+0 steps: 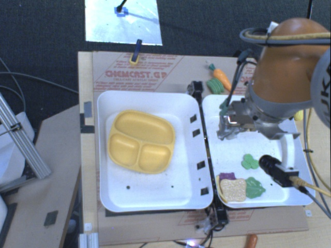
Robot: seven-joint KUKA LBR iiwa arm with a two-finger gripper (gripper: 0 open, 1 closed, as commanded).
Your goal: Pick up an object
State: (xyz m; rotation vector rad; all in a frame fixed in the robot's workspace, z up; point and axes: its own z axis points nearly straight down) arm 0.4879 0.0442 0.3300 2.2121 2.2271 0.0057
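Camera view: we see the gripper [226,133] hovering low over the right bin [214,110] near its far edge; how it's set we can't tell. Green pieces [250,162] and sandwich toy [233,189] sit near the front edge; we'd move there, centre, then descend.

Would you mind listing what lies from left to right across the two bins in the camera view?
Yellow divided plate in the left bin → purple-edged sandwich toy → gripper → green leafy toy, these three in the right bin.
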